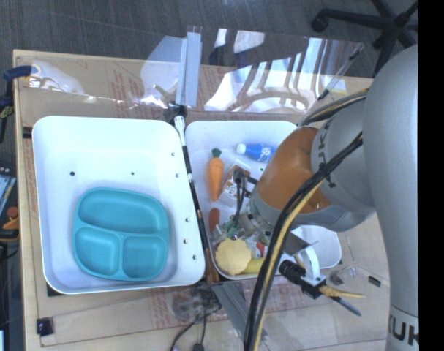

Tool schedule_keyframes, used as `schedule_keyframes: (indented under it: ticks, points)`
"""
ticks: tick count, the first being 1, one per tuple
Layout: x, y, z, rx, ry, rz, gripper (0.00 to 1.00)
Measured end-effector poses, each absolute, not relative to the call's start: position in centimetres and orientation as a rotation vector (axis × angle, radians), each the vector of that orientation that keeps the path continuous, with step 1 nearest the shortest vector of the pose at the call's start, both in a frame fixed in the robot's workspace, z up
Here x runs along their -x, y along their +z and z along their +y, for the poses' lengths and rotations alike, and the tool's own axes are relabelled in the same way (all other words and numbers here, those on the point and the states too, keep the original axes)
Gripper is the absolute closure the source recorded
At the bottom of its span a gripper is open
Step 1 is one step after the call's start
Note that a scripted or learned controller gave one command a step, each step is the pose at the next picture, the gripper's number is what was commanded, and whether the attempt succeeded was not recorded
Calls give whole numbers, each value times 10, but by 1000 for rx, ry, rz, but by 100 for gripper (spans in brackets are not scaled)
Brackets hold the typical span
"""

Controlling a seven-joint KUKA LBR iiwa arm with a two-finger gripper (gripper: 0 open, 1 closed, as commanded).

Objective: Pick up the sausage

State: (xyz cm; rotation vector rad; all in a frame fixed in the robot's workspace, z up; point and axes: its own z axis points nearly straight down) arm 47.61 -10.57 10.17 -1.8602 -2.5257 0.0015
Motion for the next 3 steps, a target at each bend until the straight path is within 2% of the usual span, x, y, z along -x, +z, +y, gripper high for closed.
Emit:
schedule_keyframes:
  ticks: [1, 2, 3]
  points:
    - [-475, 110, -105, 1853, 4, -2525, 100]
    - [-476, 112, -112, 1872, 14, -2528, 0]
    - [-499, 91, -123, 1873, 6, -2524, 0]
